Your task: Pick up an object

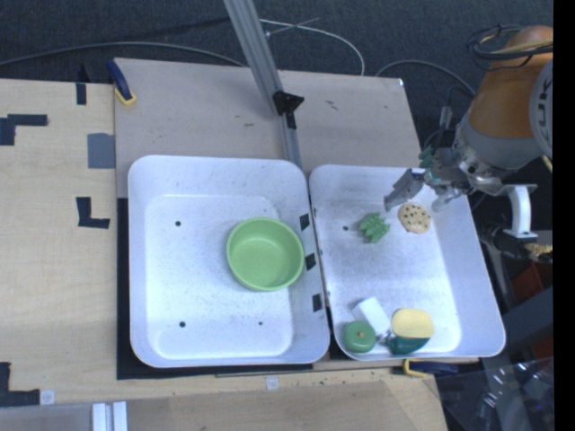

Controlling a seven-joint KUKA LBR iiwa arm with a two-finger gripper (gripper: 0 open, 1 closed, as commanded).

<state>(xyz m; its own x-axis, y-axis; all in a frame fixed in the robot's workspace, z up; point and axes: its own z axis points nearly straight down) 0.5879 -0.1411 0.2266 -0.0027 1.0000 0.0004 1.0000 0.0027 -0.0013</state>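
Your gripper [422, 193] hangs over the top right of the right bin [467, 268], its two fingers spread apart with nothing between them, right above a round speckled cookie [414, 217]. Just left of that lies a small green leafy toy [373, 228], possibly broccoli, though it's too blurry to be sure. At the bin's near edge sit a green round piece [359, 337], a white block [372, 312] and a yellow piece [412, 322]. The left bin [171, 241] holds a green bowl [264, 254].

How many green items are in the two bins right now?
3: a green bowl in the left bin, a small green toy mid right bin, and a round green piece at its near edge. More could be hidden there.
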